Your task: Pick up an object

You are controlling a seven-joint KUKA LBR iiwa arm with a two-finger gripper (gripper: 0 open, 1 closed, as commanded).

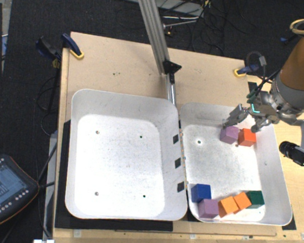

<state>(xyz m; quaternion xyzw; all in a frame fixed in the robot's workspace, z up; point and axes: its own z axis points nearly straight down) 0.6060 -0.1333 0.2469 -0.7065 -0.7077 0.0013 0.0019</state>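
1. Reaching in from the right, the grey arm with its orange band bends down over the far end of the right bin (276, 176), its wrist tipped toward the bin floor.

2. The gripper (248, 121) hangs just above two small blocks at that far end, its two fingers spread wide apart; one fingertip (233, 121) stands over the far edge of the purple block (229, 134), the other comes down near the orange block (247, 137). Nothing sits between the fingers. Whether a tip actually touches either block I cannot tell from where I stand.

3. Those two blocks lie side by side, touching or nearly so, purple on the left and orange on the right, both resting on the bin floor.

4. At the near end of the same bin sits a second cluster, well apart from the gripper: a blue block (201, 192), a second purple block (208, 207) just in front of it, a second orange block (233, 203) next along, and a green block (254, 199) at the right, strung in a curve along the near wall.

5. All the blocks look like small matte cubes with softly squared edges, perhaps foam, though the material is not certain.

6. Both bins are shallow white trays with rounded corners and speckled, scuffed floors; the left bin (79, 137) sits edge to edge with the right one.

7. They rest on a pale wooden bench (120, 65).
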